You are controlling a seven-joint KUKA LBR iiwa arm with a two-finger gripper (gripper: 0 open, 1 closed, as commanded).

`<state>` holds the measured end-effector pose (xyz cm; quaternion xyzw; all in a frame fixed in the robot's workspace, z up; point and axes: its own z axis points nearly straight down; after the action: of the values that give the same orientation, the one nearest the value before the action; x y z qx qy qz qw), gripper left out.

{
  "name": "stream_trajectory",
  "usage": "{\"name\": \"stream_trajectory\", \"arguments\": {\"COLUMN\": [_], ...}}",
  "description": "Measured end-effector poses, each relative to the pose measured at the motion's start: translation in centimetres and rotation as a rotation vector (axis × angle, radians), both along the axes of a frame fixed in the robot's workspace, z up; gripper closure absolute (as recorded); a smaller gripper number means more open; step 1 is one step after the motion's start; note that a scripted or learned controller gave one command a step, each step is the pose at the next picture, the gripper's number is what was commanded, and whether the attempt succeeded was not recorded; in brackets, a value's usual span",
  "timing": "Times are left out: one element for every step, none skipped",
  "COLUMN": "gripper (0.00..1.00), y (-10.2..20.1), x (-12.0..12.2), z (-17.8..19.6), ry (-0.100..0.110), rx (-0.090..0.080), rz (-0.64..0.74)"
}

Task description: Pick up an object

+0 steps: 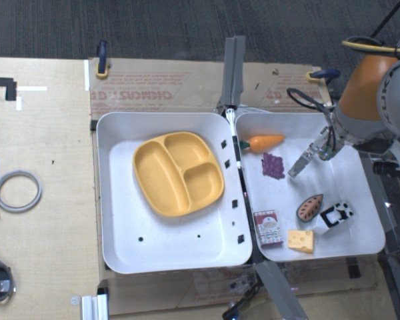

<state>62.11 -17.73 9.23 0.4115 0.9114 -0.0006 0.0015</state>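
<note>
I count one plate [179, 173] in the left bin [113, 199]; right bin [360, 192]: one carrot [265, 143], grapes [273, 166], cheese [301, 241]. Gripper [299, 168] finger state: I cannot tell.

yellow divided plate [179, 173]; orange carrot [265, 142]; purple grapes [273, 165]; yellow cheese [301, 240]; white bins [120, 245]

Two white bins [113, 199] [367, 239] — one yellow divided plate [179, 173], six small items — plus one tape roll [17, 191].
</note>
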Motion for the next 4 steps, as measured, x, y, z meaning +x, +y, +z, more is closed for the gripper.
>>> {"name": "stream_trajectory", "arguments": {"gripper": [0.00, 0.00, 0.00, 0.00], "y": [5.2, 7.4, 5.9, 6.2], "x": [1.2, -3.0, 2.6, 3.0], "z": [0.0, -0.1, -0.3, -0.5], "ry": [0.001, 0.003, 0.040, 0.040], "rx": [0.001, 0.001, -0.016, -0.023], "rz": [-0.606, -0.828, -1.225, -1.785]}}
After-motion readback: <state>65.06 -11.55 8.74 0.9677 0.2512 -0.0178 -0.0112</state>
